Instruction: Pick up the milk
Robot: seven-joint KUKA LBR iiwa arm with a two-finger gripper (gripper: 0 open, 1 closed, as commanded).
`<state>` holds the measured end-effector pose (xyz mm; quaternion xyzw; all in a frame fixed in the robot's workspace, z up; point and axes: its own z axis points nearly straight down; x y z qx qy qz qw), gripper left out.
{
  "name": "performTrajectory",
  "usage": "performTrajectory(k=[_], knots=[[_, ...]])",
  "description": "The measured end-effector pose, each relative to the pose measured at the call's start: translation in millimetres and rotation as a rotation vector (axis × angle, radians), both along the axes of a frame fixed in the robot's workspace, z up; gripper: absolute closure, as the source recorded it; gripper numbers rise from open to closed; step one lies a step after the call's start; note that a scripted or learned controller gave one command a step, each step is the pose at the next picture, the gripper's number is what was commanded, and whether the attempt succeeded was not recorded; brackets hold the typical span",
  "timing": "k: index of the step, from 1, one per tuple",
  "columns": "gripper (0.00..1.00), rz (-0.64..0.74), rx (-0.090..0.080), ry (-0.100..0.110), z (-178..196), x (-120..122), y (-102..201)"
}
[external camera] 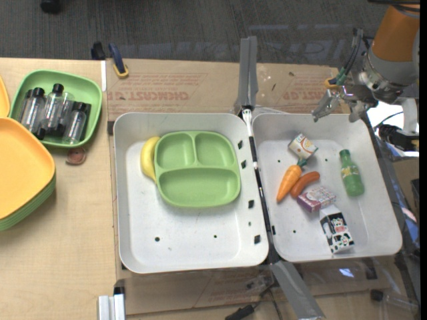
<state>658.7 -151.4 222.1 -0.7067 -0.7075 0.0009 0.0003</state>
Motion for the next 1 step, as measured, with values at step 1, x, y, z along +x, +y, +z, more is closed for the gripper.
performTrajectory(k=[1], knots=[[0.00,0.130,0.000,-0.001,-130.6,-21.1,25.0]])
